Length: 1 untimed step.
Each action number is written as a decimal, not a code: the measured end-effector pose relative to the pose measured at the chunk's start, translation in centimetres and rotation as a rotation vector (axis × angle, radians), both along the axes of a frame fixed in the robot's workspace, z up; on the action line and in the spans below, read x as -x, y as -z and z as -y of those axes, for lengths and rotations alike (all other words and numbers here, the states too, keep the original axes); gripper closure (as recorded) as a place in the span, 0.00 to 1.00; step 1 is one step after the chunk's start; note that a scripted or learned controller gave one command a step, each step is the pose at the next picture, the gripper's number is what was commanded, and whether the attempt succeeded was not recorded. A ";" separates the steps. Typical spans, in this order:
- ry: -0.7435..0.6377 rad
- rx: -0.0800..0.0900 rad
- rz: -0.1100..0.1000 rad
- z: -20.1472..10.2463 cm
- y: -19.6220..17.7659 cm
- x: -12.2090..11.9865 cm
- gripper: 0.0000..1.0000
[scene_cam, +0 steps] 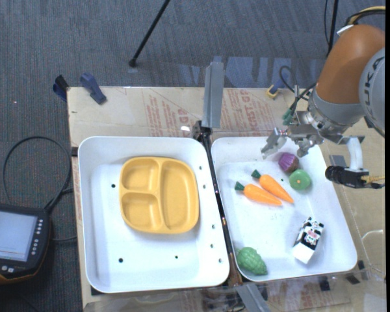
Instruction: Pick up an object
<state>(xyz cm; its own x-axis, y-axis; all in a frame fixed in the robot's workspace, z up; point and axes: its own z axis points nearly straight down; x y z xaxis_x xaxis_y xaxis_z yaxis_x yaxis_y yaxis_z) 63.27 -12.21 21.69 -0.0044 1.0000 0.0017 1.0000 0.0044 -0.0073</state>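
Gripper (287, 142) hangs with fingers spread and nothing between them, over the right bin's (351, 239) far side, just above the purple ball (288, 162). Best to drop straight down, straddle it squarely, and stay clear of the green ball (300, 180) close beside it.

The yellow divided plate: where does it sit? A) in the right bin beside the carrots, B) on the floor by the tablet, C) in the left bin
C: the yellow divided plate lies alone in the left bin; the carrots are in the right bin.
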 end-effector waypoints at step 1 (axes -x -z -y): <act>-0.151 -0.001 -0.002 -1.1 5.7 -1.1 0.00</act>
